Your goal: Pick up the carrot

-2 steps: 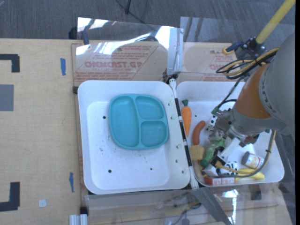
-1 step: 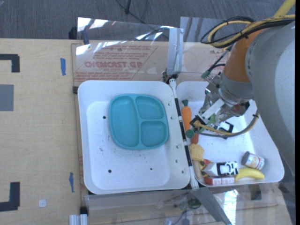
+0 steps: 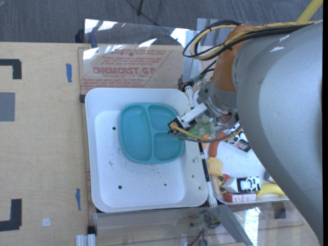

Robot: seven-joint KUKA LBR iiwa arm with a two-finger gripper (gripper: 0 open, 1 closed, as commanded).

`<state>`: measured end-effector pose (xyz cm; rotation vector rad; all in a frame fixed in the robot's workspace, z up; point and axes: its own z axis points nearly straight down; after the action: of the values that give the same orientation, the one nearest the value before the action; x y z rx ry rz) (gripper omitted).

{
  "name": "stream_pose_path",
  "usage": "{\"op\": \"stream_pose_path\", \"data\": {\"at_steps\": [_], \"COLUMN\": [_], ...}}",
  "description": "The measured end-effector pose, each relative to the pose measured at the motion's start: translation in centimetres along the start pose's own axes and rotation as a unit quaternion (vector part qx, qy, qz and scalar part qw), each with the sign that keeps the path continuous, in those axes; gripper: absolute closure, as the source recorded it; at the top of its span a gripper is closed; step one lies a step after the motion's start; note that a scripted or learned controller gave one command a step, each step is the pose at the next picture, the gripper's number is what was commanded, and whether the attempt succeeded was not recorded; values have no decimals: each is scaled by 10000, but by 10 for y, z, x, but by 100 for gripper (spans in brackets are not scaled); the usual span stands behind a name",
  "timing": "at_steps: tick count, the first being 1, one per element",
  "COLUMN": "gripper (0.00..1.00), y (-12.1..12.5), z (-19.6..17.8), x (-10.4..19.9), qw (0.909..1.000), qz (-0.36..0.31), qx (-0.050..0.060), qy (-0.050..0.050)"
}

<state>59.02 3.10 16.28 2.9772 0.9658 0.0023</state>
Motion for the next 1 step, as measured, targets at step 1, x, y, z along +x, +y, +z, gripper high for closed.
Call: {"op": "stream_pose_path", "data": {"at_steps": [1], "gripper": [100], "y": [-44], "z": [-21], "x": [-42], "qw": [9999], "qz": [132], "qx": [81], "qy": [-15]}}
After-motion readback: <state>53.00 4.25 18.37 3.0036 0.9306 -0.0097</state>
